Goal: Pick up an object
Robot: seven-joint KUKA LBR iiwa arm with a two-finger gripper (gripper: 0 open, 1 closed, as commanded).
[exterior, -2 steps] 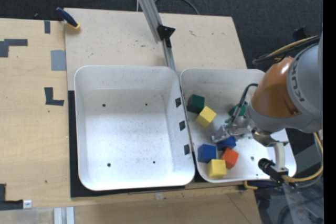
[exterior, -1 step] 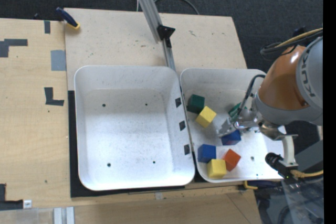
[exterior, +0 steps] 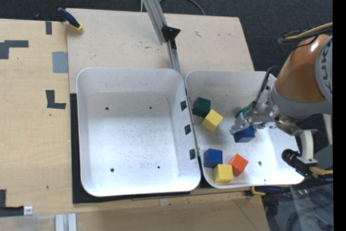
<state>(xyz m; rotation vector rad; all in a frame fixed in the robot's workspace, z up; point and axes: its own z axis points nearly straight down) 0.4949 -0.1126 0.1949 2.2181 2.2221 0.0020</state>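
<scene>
My gripper (exterior: 241, 127) hangs low in the right bin (exterior: 227, 79), reaching in from the right under the grey and orange arm. A dark blue cube (exterior: 245, 135) sits directly at its tip, partly covered by it. I cannot tell whether the cube is gripped or just lying on the bin floor. Left of the gripper lie a yellow cube (exterior: 212, 120) and a dark green cube (exterior: 201, 106). Near the bin's front edge are a second blue cube (exterior: 212, 157), another yellow cube (exterior: 223, 173) and an orange cube (exterior: 238, 163).
The left bin (exterior: 86, 84) stands beside the right one, sharing a raised middle wall with black clips. A slanted metal rail (exterior: 154, 2) runs down to the bins' back edge. A cable loops behind it. The wooden bench extends left.
</scene>
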